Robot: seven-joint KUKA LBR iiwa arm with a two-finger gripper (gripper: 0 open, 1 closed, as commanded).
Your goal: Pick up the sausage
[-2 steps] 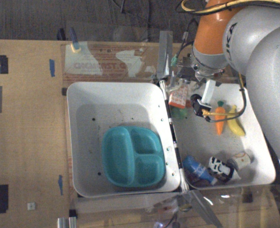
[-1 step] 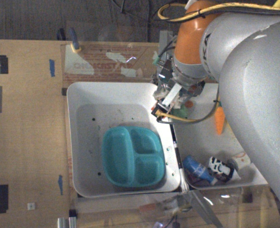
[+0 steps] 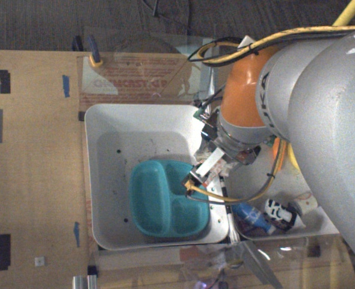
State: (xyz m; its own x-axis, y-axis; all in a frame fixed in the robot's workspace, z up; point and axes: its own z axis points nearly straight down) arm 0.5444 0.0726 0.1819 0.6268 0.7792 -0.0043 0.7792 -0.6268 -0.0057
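My gripper [image 3: 213,172] hangs below the orange-banded wrist [image 3: 245,104], over the wall between the two bins and right beside the teal plate's right edge. The grey arm covers most of the right bin [image 3: 322,221]. A teal divided plate [image 3: 165,198] lies in the left bin [image 3: 105,161], towards its near right corner, and its compartments look bare. The arm hides whatever lies under the gripper.
At the near edge of the right bin lie a blue object [image 3: 250,213], a black-and-white toy [image 3: 280,212] and a pale piece [image 3: 307,202]. A clear plastic sheet [image 3: 135,80] lies on the bench behind the left bin.
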